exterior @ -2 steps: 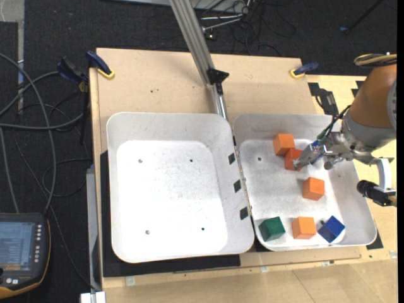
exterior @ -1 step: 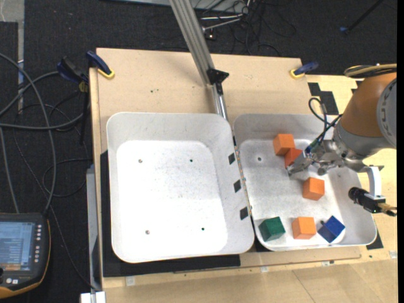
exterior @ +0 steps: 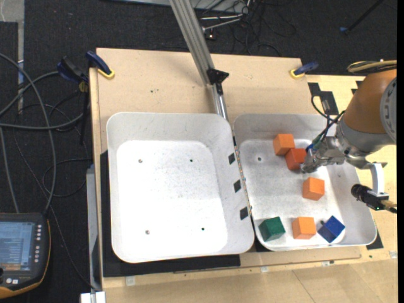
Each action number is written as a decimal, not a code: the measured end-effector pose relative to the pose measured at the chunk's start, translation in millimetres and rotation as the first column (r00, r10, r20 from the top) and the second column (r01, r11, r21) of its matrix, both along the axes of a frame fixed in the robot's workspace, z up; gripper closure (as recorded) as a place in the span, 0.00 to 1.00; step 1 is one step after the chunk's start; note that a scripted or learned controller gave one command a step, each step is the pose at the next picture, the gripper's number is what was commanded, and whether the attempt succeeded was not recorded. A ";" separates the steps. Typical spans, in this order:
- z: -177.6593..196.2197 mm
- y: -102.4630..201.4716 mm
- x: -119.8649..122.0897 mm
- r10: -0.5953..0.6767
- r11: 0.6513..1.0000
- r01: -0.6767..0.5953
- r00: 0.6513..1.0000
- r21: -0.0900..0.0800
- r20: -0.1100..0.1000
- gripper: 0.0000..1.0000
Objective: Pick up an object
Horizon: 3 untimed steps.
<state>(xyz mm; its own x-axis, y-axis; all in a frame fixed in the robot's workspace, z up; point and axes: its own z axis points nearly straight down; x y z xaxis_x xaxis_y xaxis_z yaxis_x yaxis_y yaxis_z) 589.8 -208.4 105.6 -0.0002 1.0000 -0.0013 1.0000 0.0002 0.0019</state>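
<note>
Touching tilted red block (exterior: pixel 294 160), hand (exterior: pixel 309 165)

Robotics lab: clamped bench (exterior: pixel 158 84), loose cables (exterior: pixel 38 115), teach pendant (exterior: pixel 22 251).

Two white bins (exterior: pixel 170 185), faintly speckled grey, sit on a tan bench (exterior: pixel 158 81); the right one holds three orange blocks (exterior: pixel 284 144), a red-orange block (exterior: pixel 295 160), a green block (exterior: pixel 273 228) and a blue block (exterior: pixel 331 228).

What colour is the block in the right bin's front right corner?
Blue, seen clearest in the camera view.
</note>
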 end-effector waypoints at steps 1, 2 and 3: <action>59.0 -7.7 7.5 0.001 1.000 -0.001 1.000 -0.002 0.006 1.00; 105.3 -3.2 14.8 0.003 1.000 -0.003 1.000 -0.002 0.006 1.00; 167.2 -8.5 21.3 0.003 1.000 -0.003 1.000 -0.003 0.007 1.00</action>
